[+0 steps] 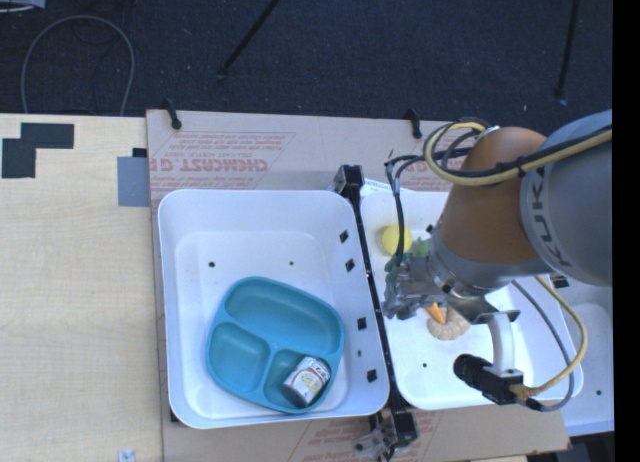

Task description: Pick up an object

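Overhead, the grey KUKA arm (520,210) with its orange band reaches from the right into the right-hand white bin (440,390), its gripper (405,295) low among small objects there; whether it is open or closed cannot be told. A yellow ball (393,240) lies just beside the wrist, and a tan object with an orange piece (445,322) sits near the gripper, under the arm. Across the divider, the left bin (190,250) bears a blue compartment tray (270,335), with a small labelled jar (306,381) lying in its lower right compartment.
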